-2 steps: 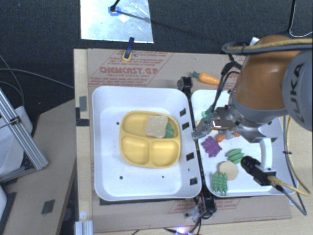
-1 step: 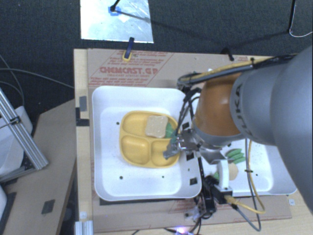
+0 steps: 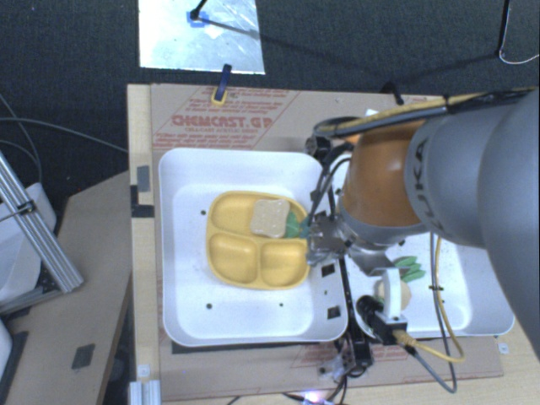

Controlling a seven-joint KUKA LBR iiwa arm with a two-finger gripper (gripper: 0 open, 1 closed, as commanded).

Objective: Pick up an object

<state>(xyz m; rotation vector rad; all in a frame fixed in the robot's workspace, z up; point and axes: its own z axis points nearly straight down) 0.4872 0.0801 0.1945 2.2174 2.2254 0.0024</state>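
Observation:
A yellow divided plate (image 3: 253, 256) lies in the left white bin (image 3: 194, 310). A beige slice of bread (image 3: 270, 218) rests in the plate's upper right compartment. A green object (image 3: 294, 224) pokes out at the plate's right edge, next to the bread. My gripper (image 3: 318, 245) hangs at the plate's right rim, under the orange band of the arm (image 3: 384, 184). Its fingers are hidden by the wrist.
The right bin (image 3: 472, 315) is mostly covered by the arm; a green object (image 3: 408, 267) and a pale round object (image 3: 395, 292) lie in it. Cables hang near the front edge. A cardboard sheet (image 3: 228, 116) lies behind the bins.

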